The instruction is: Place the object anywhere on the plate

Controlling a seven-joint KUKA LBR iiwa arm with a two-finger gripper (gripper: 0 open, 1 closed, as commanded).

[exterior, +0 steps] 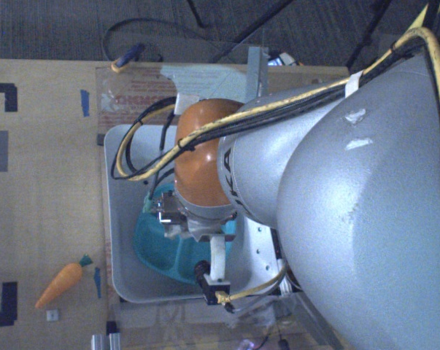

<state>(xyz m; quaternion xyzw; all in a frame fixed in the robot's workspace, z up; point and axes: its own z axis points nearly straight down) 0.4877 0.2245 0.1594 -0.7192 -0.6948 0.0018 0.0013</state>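
A teal plate [155, 250] lies in the white bin [121, 203], mostly covered by the arm. The arm's orange band [201, 152] and grey wrist [198, 221] hang directly over the plate, hiding the gripper beneath them. An orange carrot [59, 283] with a green top lies on the wooden bench to the left of the bin, outside it and apart from the plate.
The wooden bench [44, 173] stretches to the left with black and blue tape marks. Yellow and black cables [143, 133] loop over the bin's upper left. A clear plastic sheet [132, 100] lies above the bin. The big grey arm body [358, 195] fills the right.
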